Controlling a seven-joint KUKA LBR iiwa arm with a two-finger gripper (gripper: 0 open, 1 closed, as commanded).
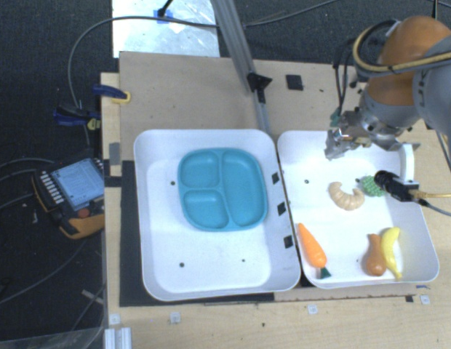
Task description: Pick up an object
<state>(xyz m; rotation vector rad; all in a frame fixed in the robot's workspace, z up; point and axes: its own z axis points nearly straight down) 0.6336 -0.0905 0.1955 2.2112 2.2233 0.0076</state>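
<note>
1. Lying midway in the right bin (298, 158), the croissant (347, 195) is sitting nearest the gripper (336, 148), making it the likely target.
2. The gripper is hovering behind it, carrying nothing visible; open or closed cannot be told.
3. Descending straight over its narrow middle is looking advisable, as a green piece (369, 185) is crowding its right end.
4. The carrot (311, 246) and banana (391, 251) are lying well apart, leaving open floor on its left.
</note>
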